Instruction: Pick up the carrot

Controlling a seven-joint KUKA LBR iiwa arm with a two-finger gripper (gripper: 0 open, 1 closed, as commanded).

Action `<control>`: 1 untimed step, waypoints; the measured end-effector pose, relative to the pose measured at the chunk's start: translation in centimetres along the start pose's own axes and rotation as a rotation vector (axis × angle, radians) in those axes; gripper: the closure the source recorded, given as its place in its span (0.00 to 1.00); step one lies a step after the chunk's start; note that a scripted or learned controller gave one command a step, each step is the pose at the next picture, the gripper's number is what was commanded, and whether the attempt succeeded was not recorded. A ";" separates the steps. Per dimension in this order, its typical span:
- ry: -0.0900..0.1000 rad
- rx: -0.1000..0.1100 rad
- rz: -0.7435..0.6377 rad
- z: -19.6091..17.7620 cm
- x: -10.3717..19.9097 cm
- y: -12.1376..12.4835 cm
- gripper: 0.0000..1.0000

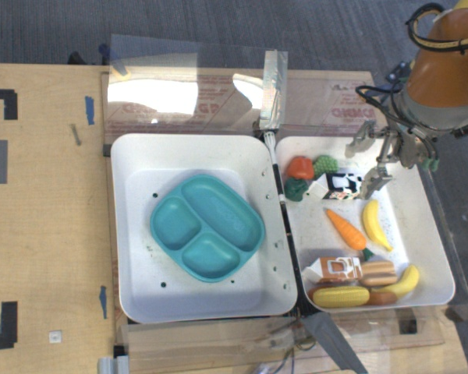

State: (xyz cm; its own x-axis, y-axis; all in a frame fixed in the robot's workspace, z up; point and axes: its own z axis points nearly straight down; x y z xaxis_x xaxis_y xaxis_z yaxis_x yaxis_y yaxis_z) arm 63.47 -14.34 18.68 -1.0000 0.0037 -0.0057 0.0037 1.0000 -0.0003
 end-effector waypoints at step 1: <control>-0.008 0.002 0.022 7.6 1.7 2.6 0.00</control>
State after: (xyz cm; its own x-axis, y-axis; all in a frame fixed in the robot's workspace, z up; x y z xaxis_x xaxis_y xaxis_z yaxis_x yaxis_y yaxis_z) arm 61.83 -11.73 11.06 -0.9996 0.0255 -0.0140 0.0255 0.9997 -0.0017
